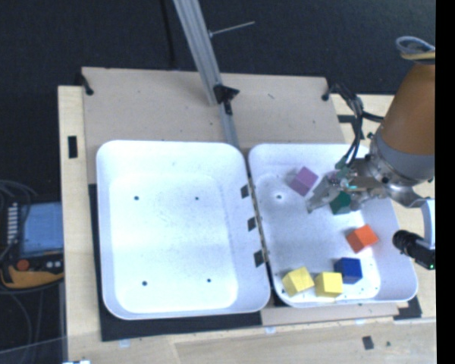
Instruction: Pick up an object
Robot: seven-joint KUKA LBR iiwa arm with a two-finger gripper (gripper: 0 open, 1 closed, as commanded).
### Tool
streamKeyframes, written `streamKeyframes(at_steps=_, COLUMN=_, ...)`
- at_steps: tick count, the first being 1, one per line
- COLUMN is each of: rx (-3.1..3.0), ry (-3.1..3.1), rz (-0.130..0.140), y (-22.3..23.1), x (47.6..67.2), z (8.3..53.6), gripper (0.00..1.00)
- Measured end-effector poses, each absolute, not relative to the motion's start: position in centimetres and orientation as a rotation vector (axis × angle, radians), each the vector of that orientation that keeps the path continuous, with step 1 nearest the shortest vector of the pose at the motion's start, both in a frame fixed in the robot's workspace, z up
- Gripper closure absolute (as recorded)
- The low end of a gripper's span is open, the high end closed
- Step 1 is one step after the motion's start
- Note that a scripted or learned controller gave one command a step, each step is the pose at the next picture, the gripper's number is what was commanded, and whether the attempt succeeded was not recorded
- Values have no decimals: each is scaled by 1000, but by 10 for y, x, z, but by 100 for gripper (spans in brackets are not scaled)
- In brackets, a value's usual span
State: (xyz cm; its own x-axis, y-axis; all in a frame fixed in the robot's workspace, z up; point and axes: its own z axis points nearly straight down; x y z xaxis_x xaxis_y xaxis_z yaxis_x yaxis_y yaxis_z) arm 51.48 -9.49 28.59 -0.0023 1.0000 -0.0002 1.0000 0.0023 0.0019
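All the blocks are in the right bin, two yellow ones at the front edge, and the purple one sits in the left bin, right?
Not quite. In the camera view the purple block lies in the right bin, toward its back, with the two yellow blocks at the front.

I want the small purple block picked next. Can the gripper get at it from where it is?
Probably yes: the small purple block lies alone on the right white bin's floor, beside the gripper.

purple block (304,179), orange block (362,238), blue block (349,268)
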Motion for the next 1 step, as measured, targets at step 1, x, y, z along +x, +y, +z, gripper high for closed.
streamKeyframes(at_steps=1, rx=2220, ry=2219, rz=2, y=-95, x=515, z=286, gripper=0)
